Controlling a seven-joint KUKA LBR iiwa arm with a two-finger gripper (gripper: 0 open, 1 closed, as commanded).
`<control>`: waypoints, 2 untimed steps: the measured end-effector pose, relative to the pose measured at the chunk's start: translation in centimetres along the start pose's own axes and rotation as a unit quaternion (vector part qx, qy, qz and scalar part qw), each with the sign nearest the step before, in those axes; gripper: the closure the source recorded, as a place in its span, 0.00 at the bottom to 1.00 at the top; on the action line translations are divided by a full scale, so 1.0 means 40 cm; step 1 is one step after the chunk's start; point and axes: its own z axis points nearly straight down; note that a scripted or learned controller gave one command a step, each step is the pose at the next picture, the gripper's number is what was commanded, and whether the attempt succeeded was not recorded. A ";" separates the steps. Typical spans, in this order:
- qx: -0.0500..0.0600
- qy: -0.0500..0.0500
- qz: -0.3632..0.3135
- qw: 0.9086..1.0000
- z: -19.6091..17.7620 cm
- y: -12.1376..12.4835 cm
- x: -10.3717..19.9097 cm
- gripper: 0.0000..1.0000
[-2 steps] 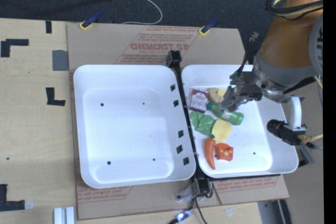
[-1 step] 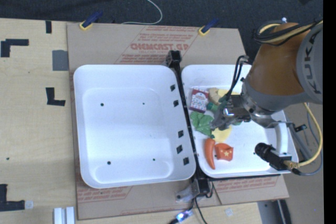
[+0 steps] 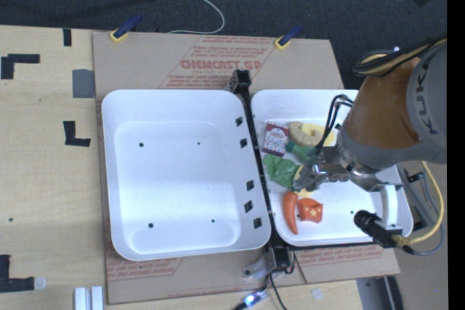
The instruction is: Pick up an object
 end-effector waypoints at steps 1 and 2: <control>-0.005 0.001 -0.006 1.000 0.018 0.201 0.185 1.00; -0.008 0.000 -0.003 1.000 -0.115 0.329 0.224 1.00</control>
